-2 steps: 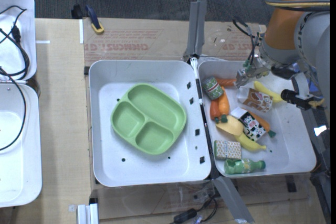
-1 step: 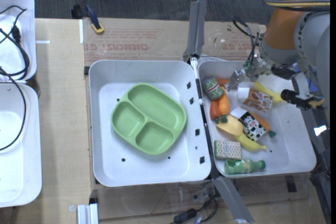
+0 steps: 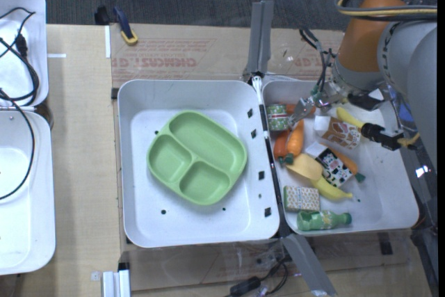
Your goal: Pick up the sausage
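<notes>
Arm: we see the grey arm (image 3: pixel 410 59) with its orange band reaching in from the right, over the far edge of the right bin (image 3: pixel 407 209).
Gripper: the gripper (image 3: pixel 304 108) hangs low near the far left corner of the right bin, above the clutter there. We cannot tell whether it is open or closed, and we see nothing held in it.
Sausage: we take the short reddish-orange piece (image 3: pixel 281 147) to be the sausage. It lies against the left wall of the right bin, touching the carrot (image 3: pixel 296 140) on its right, just nearer to us than the gripper.
Nearby things: a green can (image 3: pixel 278 118) lies just beyond the sausage, and a yellow cheese wedge (image 3: pixel 306 167) lies on its near side.
Rest of right bin: a banana (image 3: pixel 332 190) and a cow-patterned carton (image 3: pixel 336 167) sit mid-bin. A small box (image 3: pixel 301 198) and a green bottle (image 3: pixel 324 220) lie along the near edge.
Left bin: the left bin (image 3: pixel 139 212) carries a green divided plate (image 3: pixel 197 158) at its middle.
</notes>
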Action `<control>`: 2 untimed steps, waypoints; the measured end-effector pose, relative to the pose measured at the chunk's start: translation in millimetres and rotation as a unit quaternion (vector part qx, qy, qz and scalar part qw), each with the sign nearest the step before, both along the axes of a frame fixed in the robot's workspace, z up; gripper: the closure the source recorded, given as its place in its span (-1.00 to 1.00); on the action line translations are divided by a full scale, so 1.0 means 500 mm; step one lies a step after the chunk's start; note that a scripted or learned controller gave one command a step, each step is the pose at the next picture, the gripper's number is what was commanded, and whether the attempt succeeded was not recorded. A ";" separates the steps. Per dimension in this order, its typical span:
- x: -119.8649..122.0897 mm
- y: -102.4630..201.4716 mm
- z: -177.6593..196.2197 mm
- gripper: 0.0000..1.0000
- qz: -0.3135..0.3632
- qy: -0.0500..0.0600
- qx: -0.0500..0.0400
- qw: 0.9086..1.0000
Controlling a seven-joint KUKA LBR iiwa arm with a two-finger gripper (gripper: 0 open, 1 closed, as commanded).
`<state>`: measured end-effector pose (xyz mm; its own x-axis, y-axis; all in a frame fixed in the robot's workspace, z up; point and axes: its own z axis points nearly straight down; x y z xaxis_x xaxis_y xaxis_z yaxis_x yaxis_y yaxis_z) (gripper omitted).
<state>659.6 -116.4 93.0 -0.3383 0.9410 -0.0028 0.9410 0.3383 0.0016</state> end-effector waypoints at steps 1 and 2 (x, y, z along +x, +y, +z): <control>0.001 -0.002 0.019 1.00 0.000 -0.001 -0.001 1.000; 0.001 -0.002 0.019 -1.00 0.000 -0.001 -0.001 1.000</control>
